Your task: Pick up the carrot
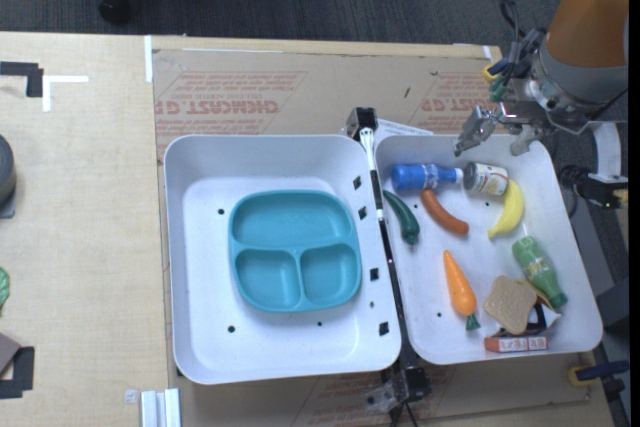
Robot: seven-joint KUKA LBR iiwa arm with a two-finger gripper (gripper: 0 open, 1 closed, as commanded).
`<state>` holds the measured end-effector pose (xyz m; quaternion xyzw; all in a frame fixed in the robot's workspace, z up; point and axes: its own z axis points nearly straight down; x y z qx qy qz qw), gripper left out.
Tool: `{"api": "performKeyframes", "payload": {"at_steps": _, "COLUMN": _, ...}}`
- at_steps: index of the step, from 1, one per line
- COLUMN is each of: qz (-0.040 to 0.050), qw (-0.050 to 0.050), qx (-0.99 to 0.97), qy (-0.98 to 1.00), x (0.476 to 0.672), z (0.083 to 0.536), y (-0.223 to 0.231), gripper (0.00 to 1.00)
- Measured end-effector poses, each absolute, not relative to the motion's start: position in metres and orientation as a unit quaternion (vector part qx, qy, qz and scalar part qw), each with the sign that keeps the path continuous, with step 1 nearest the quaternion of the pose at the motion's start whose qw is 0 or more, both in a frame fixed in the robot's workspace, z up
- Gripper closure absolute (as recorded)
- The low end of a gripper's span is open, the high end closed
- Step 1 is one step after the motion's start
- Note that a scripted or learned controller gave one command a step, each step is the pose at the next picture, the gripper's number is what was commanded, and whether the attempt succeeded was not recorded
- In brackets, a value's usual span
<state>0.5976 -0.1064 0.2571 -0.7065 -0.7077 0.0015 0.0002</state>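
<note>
Orange carrot lies flat in the right bin, tip toward the far side, between a sausage and a bread slice; untouched; gripper hangs over the bin's far edge near a bottle, well apart from the carrot, fingers spread, holding nothing; approach, descent, grasp and lift all remain.

The carrot lies flat on the right bin's white floor, toward its near side (orange, tapered, with a green stub), narrow tip pointing far, stub end pointing near, beside a toast slice.
</note>
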Motion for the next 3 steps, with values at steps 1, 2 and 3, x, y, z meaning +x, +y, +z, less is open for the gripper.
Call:
{"api": "performKeyframes", "payload": {"at_steps": 1, "qz": 0.0013, "qw": 0.001, "qx": -0.698, "qy": -0.716, "x": 0.536, "z": 0.145, "y": -0.136, "gripper": 0.0}}
{"api": "performKeyframes", "payload": {"at_steps": 2, "qz": 0.001, "qw": 0.002, "qx": -0.724, "qy": -0.689, "x": 0.486, "z": 0.091, "y": -0.093, "gripper": 0.0}}
{"api": "performKeyframes", "payload": {"at_steps": 3, "qz": 0.0007, "qw": 0.001, "qx": -0.727, "qy": -0.687, "x": 0.487, "z": 0.099, "y": -0.095, "gripper": 1.0}}
